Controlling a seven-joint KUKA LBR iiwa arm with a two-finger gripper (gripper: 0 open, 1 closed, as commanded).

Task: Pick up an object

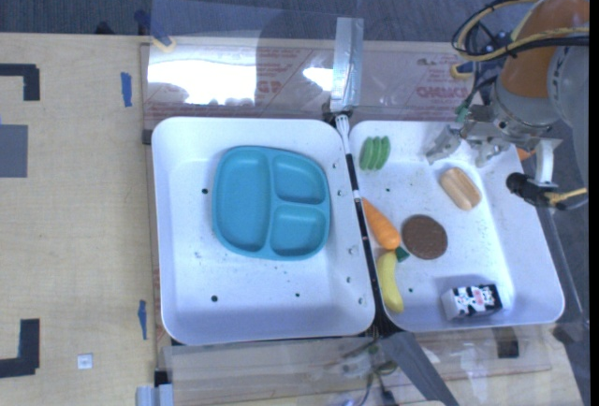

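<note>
The right bin holds several toy foods. A tan bread roll lies near its far right. A green pea pod is at the far left corner, with an orange carrot and a yellow banana along the left wall. A brown round patty sits in the middle, and a black-and-white carton near the front. My gripper hovers just beyond the bread roll, open, with nothing between its fingers.
The left bin holds a blue divided plate. A clear plastic sheet and a metal divider stand behind the bins. Cables loop over the arm's wrist at the upper right. A wooden bench surface lies to the left.
</note>
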